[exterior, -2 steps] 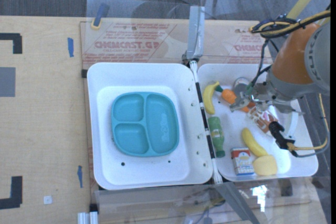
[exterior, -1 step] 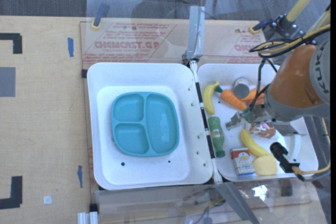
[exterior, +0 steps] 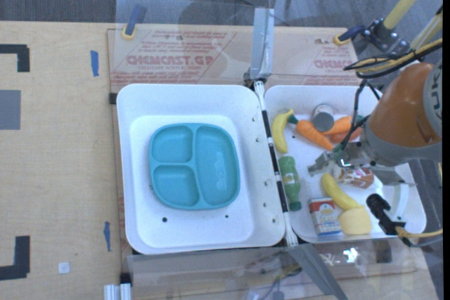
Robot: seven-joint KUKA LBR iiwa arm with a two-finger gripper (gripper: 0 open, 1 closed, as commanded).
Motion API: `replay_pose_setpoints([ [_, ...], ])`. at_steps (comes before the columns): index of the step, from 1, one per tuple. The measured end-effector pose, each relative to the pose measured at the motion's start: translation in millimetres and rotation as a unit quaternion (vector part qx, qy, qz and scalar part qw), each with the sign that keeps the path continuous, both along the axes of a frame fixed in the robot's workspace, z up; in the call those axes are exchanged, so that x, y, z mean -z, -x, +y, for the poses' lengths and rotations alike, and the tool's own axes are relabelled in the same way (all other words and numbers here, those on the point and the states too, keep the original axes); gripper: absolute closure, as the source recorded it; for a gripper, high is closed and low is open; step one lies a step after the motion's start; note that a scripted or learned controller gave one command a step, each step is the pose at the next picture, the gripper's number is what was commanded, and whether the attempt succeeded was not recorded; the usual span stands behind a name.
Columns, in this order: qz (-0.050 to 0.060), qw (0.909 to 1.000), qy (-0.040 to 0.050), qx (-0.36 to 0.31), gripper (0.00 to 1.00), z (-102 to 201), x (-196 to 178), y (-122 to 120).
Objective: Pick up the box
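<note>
Wooden desk (exterior: 56, 172) carries two white bins. At nine o'clock, the left bin (exterior: 133, 221) holds a blue plate (exterior: 195, 166). At three o'clock, the right bin (exterior: 299, 225) holds the tool (exterior: 330, 161), fingers spread and gripping nothing, over bananas, with the box (exterior: 323, 216) at five o'clock.
</note>
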State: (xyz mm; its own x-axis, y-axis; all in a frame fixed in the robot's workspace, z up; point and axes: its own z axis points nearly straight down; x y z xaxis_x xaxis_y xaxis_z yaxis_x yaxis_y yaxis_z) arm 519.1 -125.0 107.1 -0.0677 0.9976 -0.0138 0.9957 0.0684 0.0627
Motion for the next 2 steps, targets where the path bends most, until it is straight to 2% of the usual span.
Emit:
replay_pose_setpoints([
  [1, -0.006, 0.9883, -0.0040, 0.153, 0.00, 23, 0, 20],
  [2, 0.031, 0.9759, -0.0111, 0.216, 0.00, 80, -77, 16],
])
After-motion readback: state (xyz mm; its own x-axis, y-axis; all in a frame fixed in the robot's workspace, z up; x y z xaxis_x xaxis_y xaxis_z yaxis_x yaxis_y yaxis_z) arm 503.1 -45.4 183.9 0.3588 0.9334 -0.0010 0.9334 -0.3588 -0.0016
